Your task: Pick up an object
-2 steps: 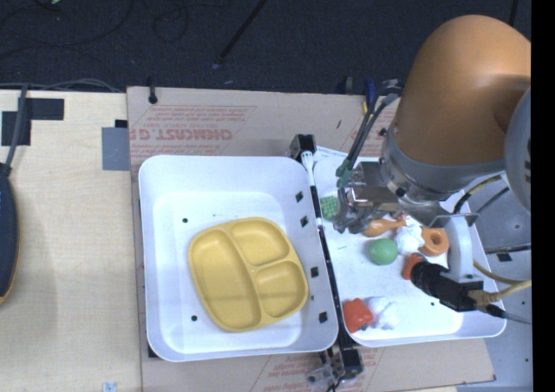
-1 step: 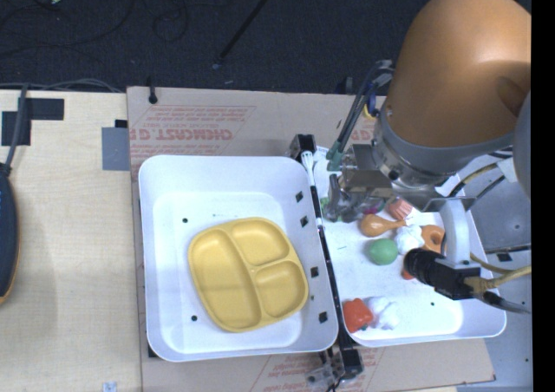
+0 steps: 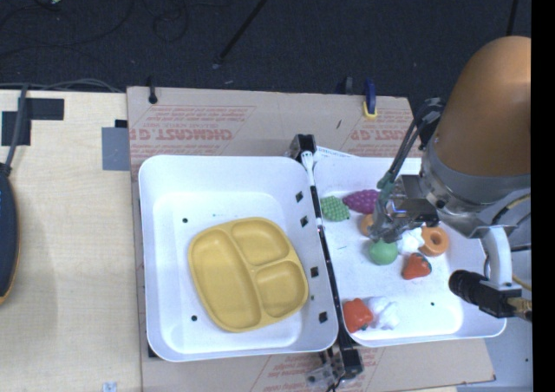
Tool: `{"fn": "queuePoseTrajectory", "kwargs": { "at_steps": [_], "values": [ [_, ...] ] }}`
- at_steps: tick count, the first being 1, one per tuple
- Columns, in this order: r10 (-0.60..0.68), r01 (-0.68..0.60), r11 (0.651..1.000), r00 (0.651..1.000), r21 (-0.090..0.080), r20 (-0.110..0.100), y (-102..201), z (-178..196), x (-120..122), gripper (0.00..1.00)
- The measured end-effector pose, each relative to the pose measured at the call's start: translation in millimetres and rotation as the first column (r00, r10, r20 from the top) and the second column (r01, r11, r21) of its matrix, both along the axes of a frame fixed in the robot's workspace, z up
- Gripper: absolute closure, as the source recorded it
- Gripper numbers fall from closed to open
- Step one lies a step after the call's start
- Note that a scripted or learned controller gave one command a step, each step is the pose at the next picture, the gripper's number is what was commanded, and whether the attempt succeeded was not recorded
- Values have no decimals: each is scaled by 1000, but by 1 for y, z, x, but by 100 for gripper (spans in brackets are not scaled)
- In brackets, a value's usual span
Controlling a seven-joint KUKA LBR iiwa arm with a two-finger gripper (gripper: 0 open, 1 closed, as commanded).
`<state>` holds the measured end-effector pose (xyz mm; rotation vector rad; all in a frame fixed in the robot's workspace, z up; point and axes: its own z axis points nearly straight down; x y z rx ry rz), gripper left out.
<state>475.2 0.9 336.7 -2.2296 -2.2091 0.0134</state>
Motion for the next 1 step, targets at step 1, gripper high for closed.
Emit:
{"fn": "queuePoseTrajectory", "kwargs": {
  "at_steps": [1],
  "values": [
    [15, -16, 1000, 1000, 6, 10, 71, 58, 1, 100]
  ]
}}
